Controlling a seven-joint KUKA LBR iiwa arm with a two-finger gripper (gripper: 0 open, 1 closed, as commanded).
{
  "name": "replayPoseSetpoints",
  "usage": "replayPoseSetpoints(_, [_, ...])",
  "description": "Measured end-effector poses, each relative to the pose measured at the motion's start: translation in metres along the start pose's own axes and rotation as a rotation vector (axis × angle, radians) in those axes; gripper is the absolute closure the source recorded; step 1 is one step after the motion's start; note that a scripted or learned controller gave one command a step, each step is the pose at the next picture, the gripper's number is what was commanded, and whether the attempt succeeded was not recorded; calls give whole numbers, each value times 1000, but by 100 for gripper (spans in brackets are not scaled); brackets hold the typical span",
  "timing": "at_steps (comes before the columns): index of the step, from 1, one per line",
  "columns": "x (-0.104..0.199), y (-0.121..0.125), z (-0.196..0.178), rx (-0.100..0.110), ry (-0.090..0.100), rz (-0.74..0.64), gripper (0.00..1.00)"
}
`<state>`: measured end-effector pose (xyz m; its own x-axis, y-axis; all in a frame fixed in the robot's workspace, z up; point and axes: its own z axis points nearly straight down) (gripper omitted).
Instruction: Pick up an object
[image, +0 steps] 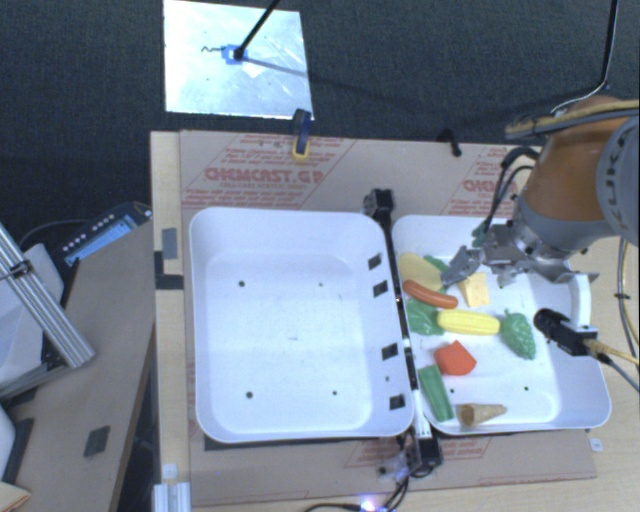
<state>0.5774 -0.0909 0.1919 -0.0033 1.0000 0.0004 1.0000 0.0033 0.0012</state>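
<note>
Tool (468, 266) above toy foods (468, 322), right bin (590, 395).

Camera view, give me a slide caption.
Arm's gripper above the right bin of toy food, near a corn cob; left bin alongside.

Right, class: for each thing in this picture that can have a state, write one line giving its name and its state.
gripper: low over the right bin, beside the toys
hot dog: lying flat, free
corn cob: lying flat, free
ice cream cone: on its side
left bin: nothing in it
right bin: holds the toys
</note>
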Motion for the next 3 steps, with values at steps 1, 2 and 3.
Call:
replayPoseSetpoints(1, [3,-69,98,14,3,4,0])
replayPoseSetpoints(2, [3,-63,82,-3,-1,1,100])
replayPoseSetpoints(3, [68,-49,3,-7,1,-7,100])
